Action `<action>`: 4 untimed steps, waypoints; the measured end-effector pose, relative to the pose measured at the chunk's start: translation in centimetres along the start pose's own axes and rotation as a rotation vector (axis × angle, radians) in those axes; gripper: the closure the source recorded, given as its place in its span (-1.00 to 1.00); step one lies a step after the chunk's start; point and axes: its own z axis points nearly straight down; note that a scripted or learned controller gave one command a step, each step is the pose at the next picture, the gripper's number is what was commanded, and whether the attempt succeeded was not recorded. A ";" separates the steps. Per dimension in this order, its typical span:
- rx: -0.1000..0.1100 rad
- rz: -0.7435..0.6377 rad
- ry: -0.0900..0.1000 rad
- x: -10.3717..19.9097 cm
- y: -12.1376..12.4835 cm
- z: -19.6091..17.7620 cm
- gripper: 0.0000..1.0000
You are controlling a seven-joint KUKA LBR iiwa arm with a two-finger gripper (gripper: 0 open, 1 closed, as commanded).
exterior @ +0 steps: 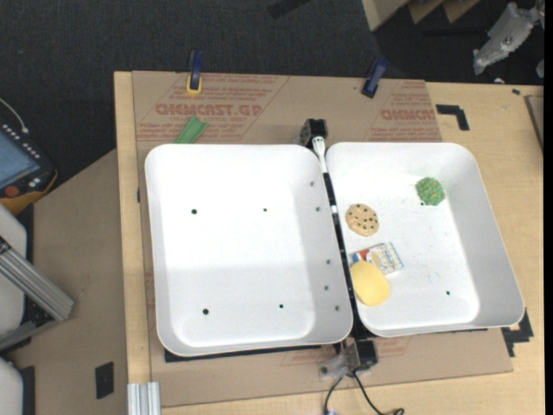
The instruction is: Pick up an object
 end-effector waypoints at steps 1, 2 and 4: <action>0.029 -0.016 0.007 11.1 -2.3 15.8 -1.00; 0.006 -0.005 0.003 10.4 -2.0 13.8 1.00; 0.019 -0.011 0.005 16.4 -10.5 22.6 1.00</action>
